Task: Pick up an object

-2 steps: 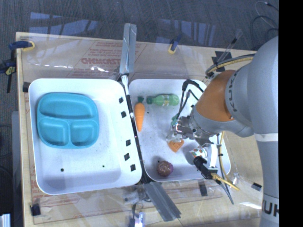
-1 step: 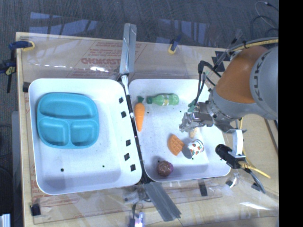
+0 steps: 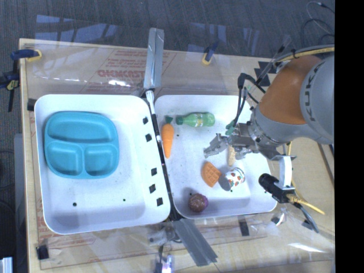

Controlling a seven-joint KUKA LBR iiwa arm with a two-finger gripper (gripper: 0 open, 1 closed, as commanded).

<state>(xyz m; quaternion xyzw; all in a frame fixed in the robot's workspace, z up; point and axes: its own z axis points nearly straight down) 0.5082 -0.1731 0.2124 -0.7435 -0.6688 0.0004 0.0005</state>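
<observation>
My gripper [image 3: 232, 145] hangs over the middle of the right bin [image 3: 187, 110], its metal fingers [image 3: 215, 147] spread open. A small cream stick-shaped piece [image 3: 231, 156] lies in the gap between them; I cannot tell whether they touch it. Just below sit a white and red rounded toy [image 3: 235, 178] and an orange waffle-like piece [image 3: 210, 174]. A carrot [image 3: 168, 139] lies by the bin's left wall. A green bottle [image 3: 196, 119] rests on its side near the far wall. At the near edge sits a dark red ball [image 3: 198, 202].
The left bin [image 3: 51, 209] holds a blue divided tray [image 3: 81, 144]. A metal divider with black clips [image 3: 152, 152] separates the bins. Cables and a black tool [image 3: 278, 189] hang off the arm at the right bin's right rim.
</observation>
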